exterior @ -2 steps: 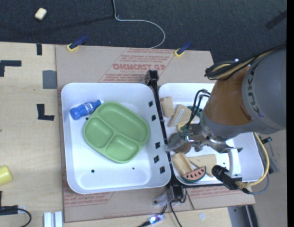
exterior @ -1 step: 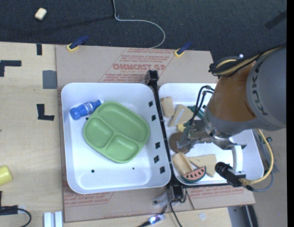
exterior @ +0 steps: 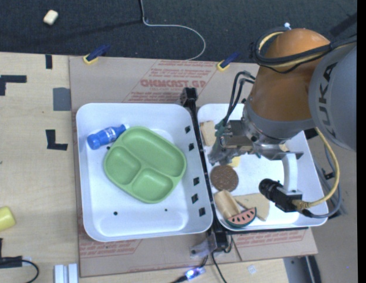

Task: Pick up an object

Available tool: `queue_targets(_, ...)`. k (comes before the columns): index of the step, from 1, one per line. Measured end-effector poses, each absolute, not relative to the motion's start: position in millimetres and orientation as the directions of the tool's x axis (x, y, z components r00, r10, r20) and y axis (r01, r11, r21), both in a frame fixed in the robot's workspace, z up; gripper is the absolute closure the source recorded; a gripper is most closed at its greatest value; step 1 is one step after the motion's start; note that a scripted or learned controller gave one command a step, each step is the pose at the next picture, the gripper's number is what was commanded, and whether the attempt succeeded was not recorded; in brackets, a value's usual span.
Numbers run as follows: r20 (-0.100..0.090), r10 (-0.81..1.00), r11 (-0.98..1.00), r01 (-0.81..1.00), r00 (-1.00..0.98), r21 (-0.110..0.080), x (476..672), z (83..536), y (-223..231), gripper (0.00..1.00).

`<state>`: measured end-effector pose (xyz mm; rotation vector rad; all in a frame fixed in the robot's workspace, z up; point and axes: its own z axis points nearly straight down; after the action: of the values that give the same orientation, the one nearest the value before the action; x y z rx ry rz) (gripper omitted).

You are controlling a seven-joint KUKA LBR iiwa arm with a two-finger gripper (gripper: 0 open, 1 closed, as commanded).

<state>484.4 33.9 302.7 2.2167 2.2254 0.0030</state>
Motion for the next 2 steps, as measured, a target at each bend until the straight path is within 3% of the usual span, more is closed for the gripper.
queue_targets(1, 0.001, 1.0, 0.005, 1.0, -0.005, 0.008, 484.4, 386.7, 51.4, 1.0)
queue_targets(2, -0.002, 1.0, 0.003, 1.0, -0.003, -0.003, 483.7, 391.6, 50.4, 1.0)
